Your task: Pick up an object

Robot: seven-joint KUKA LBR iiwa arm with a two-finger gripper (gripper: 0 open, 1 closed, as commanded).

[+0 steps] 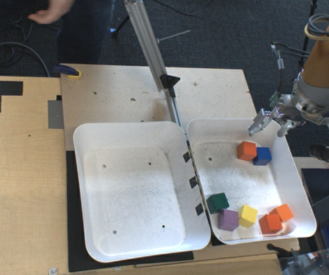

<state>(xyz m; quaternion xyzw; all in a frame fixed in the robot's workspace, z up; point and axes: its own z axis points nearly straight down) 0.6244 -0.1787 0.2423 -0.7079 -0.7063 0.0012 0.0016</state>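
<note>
Gripper (270, 125) hovers with jaws wide, empty, above right bin (301, 179). Orange cube (246, 150) touches blue cube (262, 155); descend straddling orange's free sides to avoid nudging blue.

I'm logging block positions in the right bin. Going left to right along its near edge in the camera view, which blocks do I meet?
green block → purple block → yellow block → red-orange block → orange block

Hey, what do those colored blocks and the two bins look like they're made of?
Blocks, such as the orange cube and blue cube: probably painted wood or foam, with matte, flat colour. Right bin and left bin: likely moulded plastic, with smooth white walls and rounded corners.
</note>
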